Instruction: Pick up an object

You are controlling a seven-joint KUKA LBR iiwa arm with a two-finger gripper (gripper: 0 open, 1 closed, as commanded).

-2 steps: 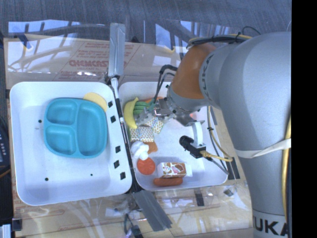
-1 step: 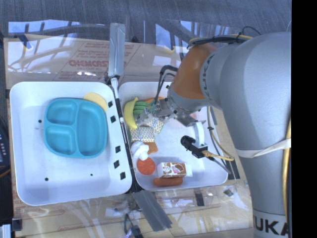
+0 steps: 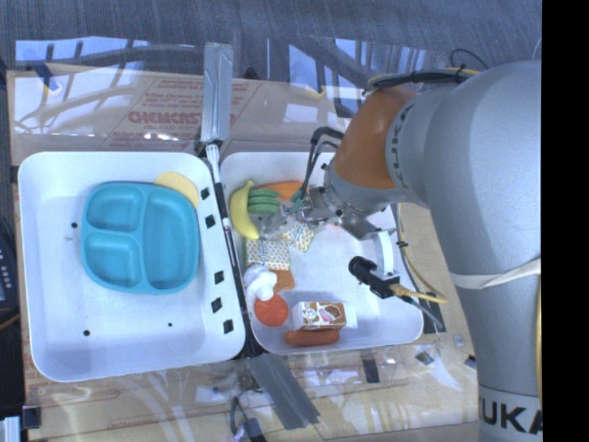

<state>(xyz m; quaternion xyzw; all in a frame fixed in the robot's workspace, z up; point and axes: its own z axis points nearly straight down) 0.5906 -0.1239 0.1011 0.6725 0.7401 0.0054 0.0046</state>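
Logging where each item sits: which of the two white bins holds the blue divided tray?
The left bin holds the blue divided tray, with a yellow piece at its corner. The right bin holds the banana and other small items.

banana (image 3: 241, 214) | yellow, curved | right bin's left edge, lying flat
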